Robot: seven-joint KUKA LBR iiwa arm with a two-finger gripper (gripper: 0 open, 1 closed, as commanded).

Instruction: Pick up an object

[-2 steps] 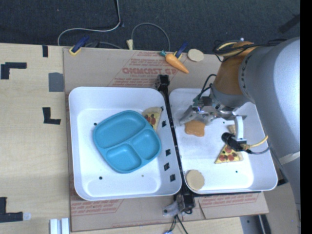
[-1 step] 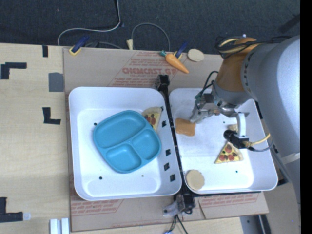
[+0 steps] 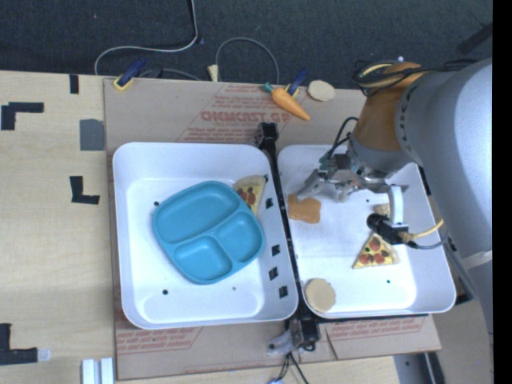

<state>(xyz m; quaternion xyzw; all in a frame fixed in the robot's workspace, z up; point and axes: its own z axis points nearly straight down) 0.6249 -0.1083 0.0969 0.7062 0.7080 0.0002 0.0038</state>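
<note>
Gripper (image 3: 308, 189) is lowered into right bin (image 3: 432, 294), at 11 o'clock; finger state cannot be told. Brown toast piece (image 3: 305, 210) lies just beneath it. Nothing is seen lifted; pick judged pending.

A grey arm (image 3: 436, 126) with an orange band reaches from the right over the right bin (image 3: 432, 298), its gripper (image 3: 308, 189) just above a tan piece (image 3: 305, 210) near that bin's left wall. A pizza slice (image 3: 375, 252) lies toward the right side, a round cookie (image 3: 321, 294) at the front-left corner. The left bin (image 3: 128, 214) holds a blue tray (image 3: 208, 230), with another pizza slice (image 3: 251, 190) at its right wall. A carrot (image 3: 290, 103) lies behind the bins.
</note>
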